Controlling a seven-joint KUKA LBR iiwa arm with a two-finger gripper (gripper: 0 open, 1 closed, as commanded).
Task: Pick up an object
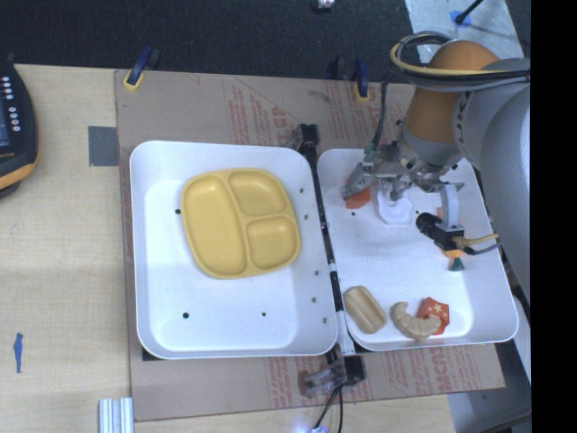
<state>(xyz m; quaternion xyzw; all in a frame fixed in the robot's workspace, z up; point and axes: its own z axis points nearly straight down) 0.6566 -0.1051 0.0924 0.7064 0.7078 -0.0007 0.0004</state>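
My gripper (pixel 386 180) is low over the far end of the right bin (pixel 487 282), under the orange-banded wrist. A small red-orange object (pixel 358 197) lies just to its left, close against it. Directly beneath and in front of the gripper lies a white object (pixel 394 209). Whether either one is held is hidden by the gripper body. Along the near edge of the same bin lie a tan loaf-shaped piece (pixel 364 308), a pale curved croissant-like piece (pixel 409 321) and a red piece (pixel 435 313) touching it.
The left bin (pixel 162 323) holds a yellow divided plate (pixel 241 221) toward its far side. A raised divider (pixel 323 242) separates the two bins. The arm covers the right bin's far right corner. The bin's middle floor (pixel 388 260) is bare white.
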